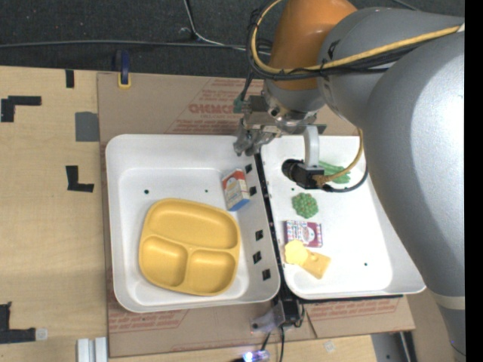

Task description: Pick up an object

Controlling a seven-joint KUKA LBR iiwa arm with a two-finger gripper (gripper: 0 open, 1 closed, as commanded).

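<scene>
Glossy yellow plastic tray (189, 246), smooth white plastic bins (124, 202), matt brown cardboard underlay (181, 108).

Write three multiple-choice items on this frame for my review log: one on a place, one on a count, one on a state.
1. Where does the yellow tray lie?
A. In the left bin
B. In the right bin
C. On the cardboard outside the bins

2. How many compartments does the tray have?
A. One
B. Three
C. Five

3. How does the small carton stand relative to the gripper?
A. Clamped between its fingers
B. Lying in the bin below it, apart from it
C. Lifted above the right bin

Key: 1 A, the tray fills the left bin's floor. 2 B, one long section over two smaller ones. 3 B, the carton rests by the divider with the gripper above it.
</scene>
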